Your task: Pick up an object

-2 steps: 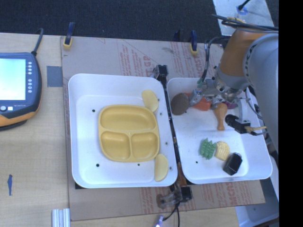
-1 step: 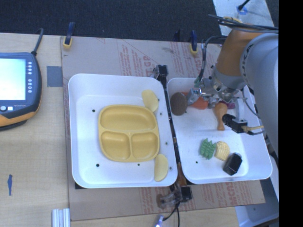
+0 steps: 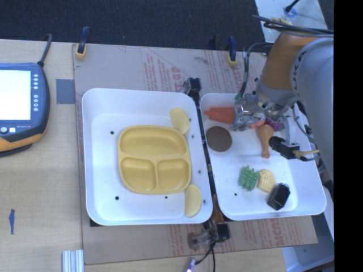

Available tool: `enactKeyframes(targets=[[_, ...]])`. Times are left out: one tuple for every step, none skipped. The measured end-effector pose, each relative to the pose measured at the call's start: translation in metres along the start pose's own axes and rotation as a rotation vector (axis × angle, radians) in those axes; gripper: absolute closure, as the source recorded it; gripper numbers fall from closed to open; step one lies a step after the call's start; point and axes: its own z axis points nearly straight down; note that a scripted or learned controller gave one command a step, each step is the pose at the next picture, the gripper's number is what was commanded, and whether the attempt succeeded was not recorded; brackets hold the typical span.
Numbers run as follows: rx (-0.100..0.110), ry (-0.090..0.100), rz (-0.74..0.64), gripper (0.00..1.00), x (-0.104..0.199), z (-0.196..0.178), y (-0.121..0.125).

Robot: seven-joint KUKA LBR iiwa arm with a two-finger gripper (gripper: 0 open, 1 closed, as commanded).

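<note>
I see gripper (image 3: 245,119) low over right bin (image 3: 300,205), far end, just beside orange carrot (image 3: 221,115); cannot tell its state. Brown disc (image 3: 219,139) near carrot. Drumstick (image 3: 265,140), green piece (image 3: 248,178), black block (image 3: 278,196) lie apart. Left bin (image 3: 96,152) holds yellow divided plate (image 3: 154,158).

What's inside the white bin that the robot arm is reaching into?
The right bin holds an orange carrot-like piece, a brown disc, a tan drumstick shape, a green piece, a yellow piece and a black block. The gripper and arm cover the far corner.
</note>
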Motion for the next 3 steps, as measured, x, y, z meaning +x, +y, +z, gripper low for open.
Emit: enactKeyframes(targets=[[-0.032,-0.004,0.002,1.00,-0.066,0.008,-0.060],[-0.032,-0.002,0.002,0.00,-0.065,0.008,-0.060],[-0.026,-0.001,0.001,0.00,-0.019,0.007,-0.001]])
